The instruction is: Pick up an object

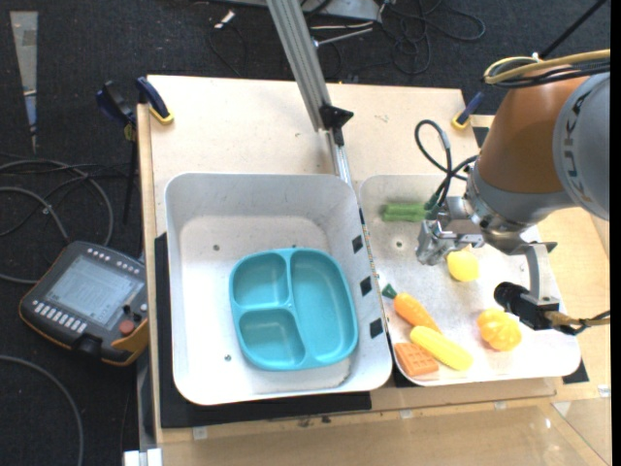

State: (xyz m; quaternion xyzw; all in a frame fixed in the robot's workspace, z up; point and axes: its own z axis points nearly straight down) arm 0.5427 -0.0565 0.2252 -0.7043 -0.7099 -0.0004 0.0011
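Note:
My gripper [439, 250] hangs low over the back middle of the right bin [558, 362], reaching in from the right. A small round yellow fruit [464, 266] lies right beside it, at its right side, touching or nearly so. A green vegetable [403, 211] lies just behind the gripper near the bin's back wall. In the front of the bin lie an orange carrot [414, 310], a long yellow piece [441, 347], a waffle-like square [417, 359] and a yellow pepper [499, 329].
The left bin [194, 221] holds a teal divided plate [291, 308]. A slanted metal pole [303, 51] runs from the back down to the wall between the bins. A black cable loops behind the gripper [432, 149].

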